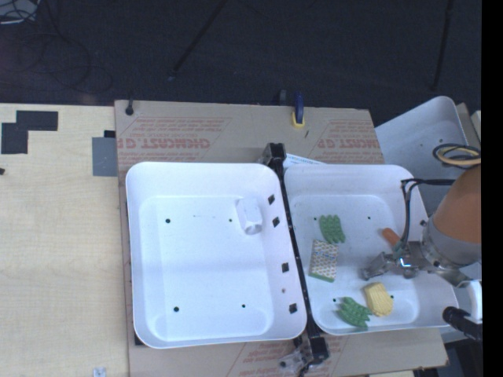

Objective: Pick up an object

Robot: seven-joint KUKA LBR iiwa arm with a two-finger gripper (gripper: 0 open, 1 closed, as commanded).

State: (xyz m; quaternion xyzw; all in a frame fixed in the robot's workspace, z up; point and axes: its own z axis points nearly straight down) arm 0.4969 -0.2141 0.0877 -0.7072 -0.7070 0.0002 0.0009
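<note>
Nearest camera, right bin (354, 181) front: dark green piece (354, 312) touching yellow corn-like piece (379, 298). Tool (383, 265) low just above them, fingers spread apart, nothing between. Patterned pad (324, 259) left of tool. Orange bit (390, 235), green ridged piece (332, 228) farther back. Left bin (157, 181): small white cup (250, 215).

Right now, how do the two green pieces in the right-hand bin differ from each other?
The upper green piece lies near the bin's middle, well clear of other things; the lower green piece lies near the front wall, right beside the yellow object. The upper one looks compact and blocky; the lower one is longer and slanted. The upper one reads lighter, the lower darker. Both are bumpy, green, and lie apart from the gripper.
</note>
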